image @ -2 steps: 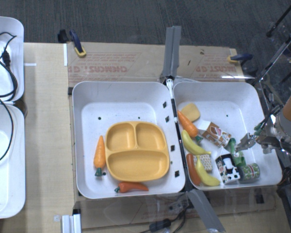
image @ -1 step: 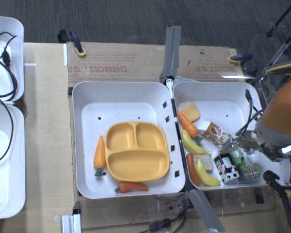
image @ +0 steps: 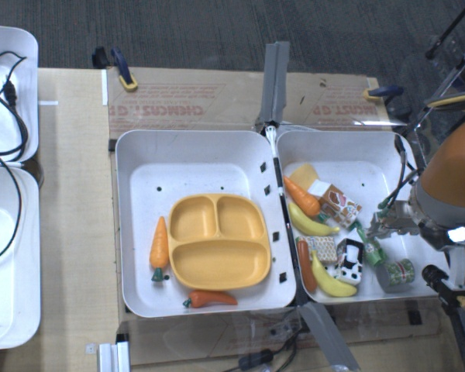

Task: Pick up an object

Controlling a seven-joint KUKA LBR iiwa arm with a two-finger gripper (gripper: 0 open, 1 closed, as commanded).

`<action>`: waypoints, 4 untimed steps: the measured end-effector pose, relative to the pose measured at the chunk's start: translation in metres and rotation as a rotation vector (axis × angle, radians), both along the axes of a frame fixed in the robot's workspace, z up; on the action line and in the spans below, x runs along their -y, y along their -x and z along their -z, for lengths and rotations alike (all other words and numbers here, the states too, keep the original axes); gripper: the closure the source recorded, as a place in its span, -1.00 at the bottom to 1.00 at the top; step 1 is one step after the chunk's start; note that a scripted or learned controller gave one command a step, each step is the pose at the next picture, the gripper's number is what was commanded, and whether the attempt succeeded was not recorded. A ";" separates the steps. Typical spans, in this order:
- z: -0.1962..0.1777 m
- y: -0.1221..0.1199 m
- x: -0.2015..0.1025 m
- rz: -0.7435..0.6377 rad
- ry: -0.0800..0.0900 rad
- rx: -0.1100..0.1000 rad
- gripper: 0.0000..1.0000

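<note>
The right bin [image: 372,155] holds a pile of toy food. There is an orange carrot [image: 302,196], a banana [image: 310,222] under it, and a small printed carton [image: 340,204]. Further forward lie a second banana [image: 331,281], a black-and-white cow figure [image: 349,262], a patterned cracker [image: 322,247] and a reddish sausage [image: 304,263]. A green bottle [image: 371,250] and a small can [image: 399,272] lie toward the bin's right side. My gripper [image: 380,227] hangs low over the bin's right half, just above the green bottle and right of the carton. Nothing shows in its grasp.
The left bin [image: 139,169] carries a yellow divided plate [image: 218,239], a carrot [image: 160,246] to its left and another carrot [image: 211,298] at its front. A grey divider bar [image: 275,76] runs between the bins. Cables [image: 407,169] drape by the arm.
</note>
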State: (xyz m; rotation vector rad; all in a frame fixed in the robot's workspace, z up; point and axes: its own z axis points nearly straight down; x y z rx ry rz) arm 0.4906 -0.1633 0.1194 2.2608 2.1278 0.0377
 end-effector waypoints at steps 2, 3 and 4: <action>0.015 0.004 -0.021 -0.033 0.008 -0.008 -1.00; 0.015 0.003 -0.013 -0.088 0.004 -0.009 -1.00; 0.002 0.000 -0.013 -0.087 0.004 -0.002 1.00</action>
